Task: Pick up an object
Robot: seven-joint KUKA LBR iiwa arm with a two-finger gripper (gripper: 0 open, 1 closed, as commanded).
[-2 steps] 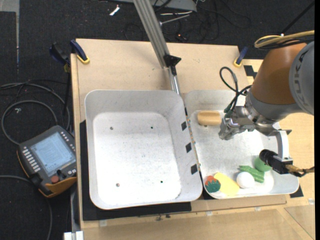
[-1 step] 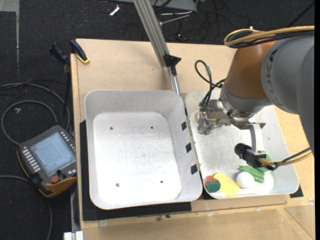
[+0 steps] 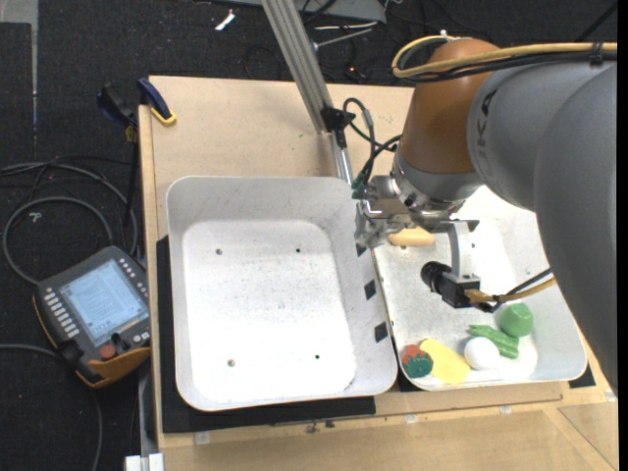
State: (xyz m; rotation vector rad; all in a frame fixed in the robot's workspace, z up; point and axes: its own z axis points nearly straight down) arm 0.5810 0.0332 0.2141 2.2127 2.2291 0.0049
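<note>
Two shallow white bins sit side by side on the wooden bench (image 3: 245,135). We see the left bin (image 3: 265,292) in the middle of the frame, its floor marked by a few dark specks. The right bin (image 3: 410,307) is right of centre, partly covered by the arm (image 3: 549,116), which comes in from the upper right. The gripper (image 3: 391,228) hangs over the upper left part of the right bin, close to the wall beside its neighbour. Right against it we see a pale tan oblong piece (image 3: 410,235). We cannot tell whether the gripper is open or closed, nor whether that piece is held.

Four more things gather in the lower right corner of the right bin, well apart from the gripper. A green toy (image 3: 512,320) is farthest right, with a white lump (image 3: 481,353) just below it. A yellow piece (image 3: 448,365) lies left of that, and a small red and green thing (image 3: 417,359) is at the left end.

At lower left of the frame, off the bench, a control pendant (image 3: 93,307) rests on the dark floor. A blue and yellow clamp (image 3: 147,101) sits at the bench's upper left corner.
</note>
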